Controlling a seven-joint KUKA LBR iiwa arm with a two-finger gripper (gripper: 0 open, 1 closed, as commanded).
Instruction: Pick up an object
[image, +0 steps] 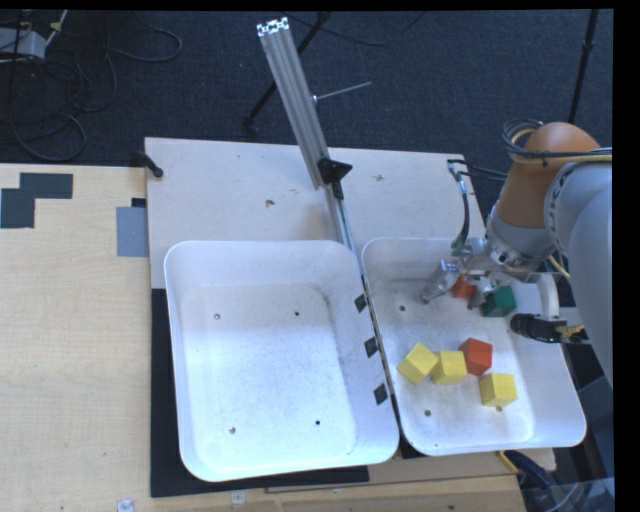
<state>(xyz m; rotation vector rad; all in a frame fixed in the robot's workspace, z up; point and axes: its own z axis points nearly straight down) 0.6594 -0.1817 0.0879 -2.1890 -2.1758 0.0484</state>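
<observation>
Blocks sit in the right bin: three yellow cubes and a red-orange one clustered mid-bin, with open floor between them and the front rim. My gripper hangs near the far wall by a small red piece and a green one. From here I cannot tell whether its fingers are apart or closed on anything.

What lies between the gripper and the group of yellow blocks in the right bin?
In the camera view, bare white bin floor separates the gripper from the yellow blocks.
</observation>
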